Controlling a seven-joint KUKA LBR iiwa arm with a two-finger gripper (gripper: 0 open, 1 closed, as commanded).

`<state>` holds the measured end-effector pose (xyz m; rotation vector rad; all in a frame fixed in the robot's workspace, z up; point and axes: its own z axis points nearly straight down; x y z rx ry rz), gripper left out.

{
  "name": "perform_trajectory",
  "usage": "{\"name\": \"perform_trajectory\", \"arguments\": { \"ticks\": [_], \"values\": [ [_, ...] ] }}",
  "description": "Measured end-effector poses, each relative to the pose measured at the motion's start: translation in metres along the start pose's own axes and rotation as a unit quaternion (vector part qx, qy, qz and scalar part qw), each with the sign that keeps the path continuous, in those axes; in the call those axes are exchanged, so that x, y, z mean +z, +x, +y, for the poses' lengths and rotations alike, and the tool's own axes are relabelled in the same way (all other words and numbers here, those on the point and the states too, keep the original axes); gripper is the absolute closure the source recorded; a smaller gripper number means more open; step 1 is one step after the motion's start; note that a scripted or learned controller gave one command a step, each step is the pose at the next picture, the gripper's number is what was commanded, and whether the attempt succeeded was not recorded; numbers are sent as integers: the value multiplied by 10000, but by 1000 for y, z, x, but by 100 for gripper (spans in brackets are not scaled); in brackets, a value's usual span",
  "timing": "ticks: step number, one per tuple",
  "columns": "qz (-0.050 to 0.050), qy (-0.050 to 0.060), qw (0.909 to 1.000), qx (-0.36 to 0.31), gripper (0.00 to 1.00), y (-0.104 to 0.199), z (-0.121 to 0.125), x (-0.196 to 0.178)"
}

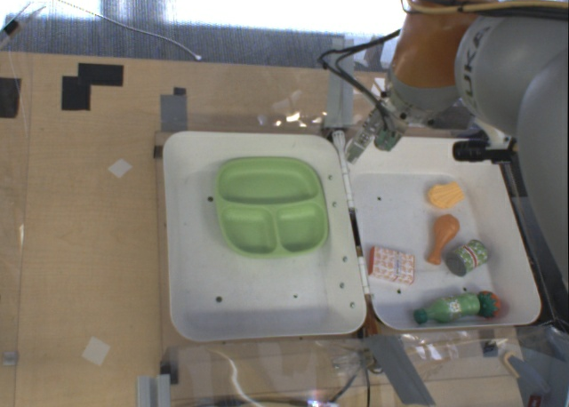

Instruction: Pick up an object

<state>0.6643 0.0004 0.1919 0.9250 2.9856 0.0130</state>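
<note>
End effector (366,140) over right bin (391,307) top-left corner | grip state unclear | toys untouched, likely staging a pick

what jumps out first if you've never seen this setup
The green divided plate sits alone in the left bin, the boldest patch of colour. The big grey arm with its orange band looms over the right bin's far edge, its end effector hanging near the divider. Small items cluster in the right bin: a green bottle, a drumstick toy and a small patterned box.
</note>
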Motion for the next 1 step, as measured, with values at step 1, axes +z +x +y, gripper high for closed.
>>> {"name": "perform_trajectory", "arguments": {
  "ticks": [1],
  "values": [
    [47,27,9964,-846,100,89,17,4]
  ]
}}
